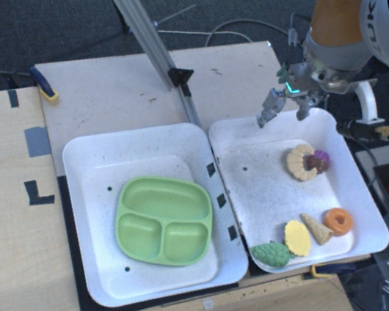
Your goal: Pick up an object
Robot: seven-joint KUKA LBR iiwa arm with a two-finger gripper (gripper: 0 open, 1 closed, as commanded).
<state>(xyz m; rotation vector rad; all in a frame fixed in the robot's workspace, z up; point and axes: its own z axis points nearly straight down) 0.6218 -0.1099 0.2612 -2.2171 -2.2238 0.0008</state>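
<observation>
My gripper point(285, 111) hangs over the far rim of the right bin point(258, 177), its two fingers spread open with nothing between them. In that bin lie a tan ridged pastry point(301, 163) with a purple piece point(319, 161) touching its right side. Along the near wall sit a green broccoli-like piece point(271, 254), a yellow lemon-like piece point(296, 237), a tan wedge point(314, 227) and an orange ring doughnut point(338, 221). The pastry lies below and slightly right of the gripper, well apart from it.
The left bin point(92, 206) holds a green three-compartment tray point(164, 220). A slanted metal pole point(152, 39) rises behind the bins. Cables point(369, 129) trail at the right beside the arm. The bench point(6, 184) extends to the left.
</observation>
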